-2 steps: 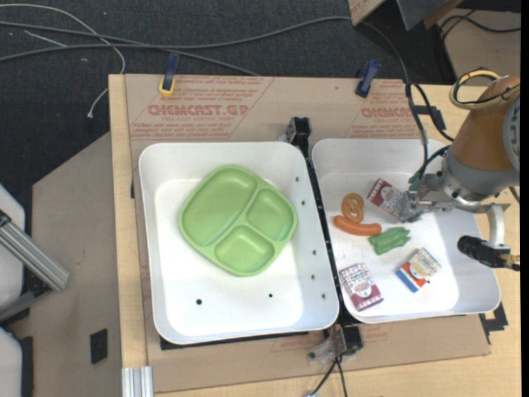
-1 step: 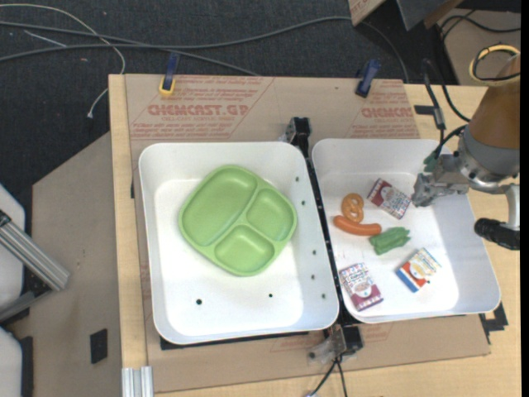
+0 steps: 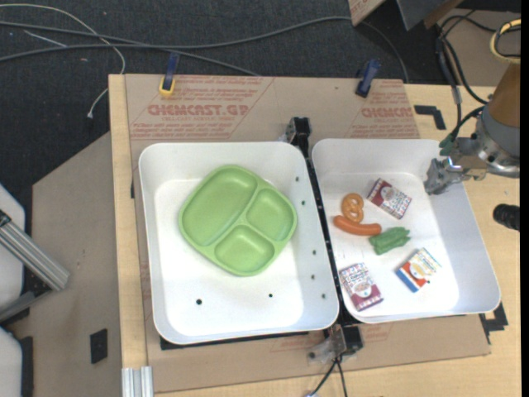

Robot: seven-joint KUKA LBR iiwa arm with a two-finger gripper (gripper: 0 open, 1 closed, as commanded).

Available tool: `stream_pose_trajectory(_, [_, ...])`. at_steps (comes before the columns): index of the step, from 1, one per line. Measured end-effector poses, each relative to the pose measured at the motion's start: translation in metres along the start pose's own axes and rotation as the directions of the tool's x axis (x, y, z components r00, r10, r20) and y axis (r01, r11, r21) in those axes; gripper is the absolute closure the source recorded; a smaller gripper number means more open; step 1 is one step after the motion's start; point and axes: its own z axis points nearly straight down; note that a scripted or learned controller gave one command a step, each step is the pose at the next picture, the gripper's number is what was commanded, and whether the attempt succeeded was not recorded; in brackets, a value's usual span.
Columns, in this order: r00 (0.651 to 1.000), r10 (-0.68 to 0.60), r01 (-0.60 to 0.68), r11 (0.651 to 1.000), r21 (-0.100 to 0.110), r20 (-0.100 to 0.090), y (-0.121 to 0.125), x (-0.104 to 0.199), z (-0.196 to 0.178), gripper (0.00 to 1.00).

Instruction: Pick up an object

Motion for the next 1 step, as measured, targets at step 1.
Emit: stream_pose_trajectory(1, [1.0,0.0,0.0,1.0,0.001,0.0,0.0016,-0.0003,-0.0464,1.0])
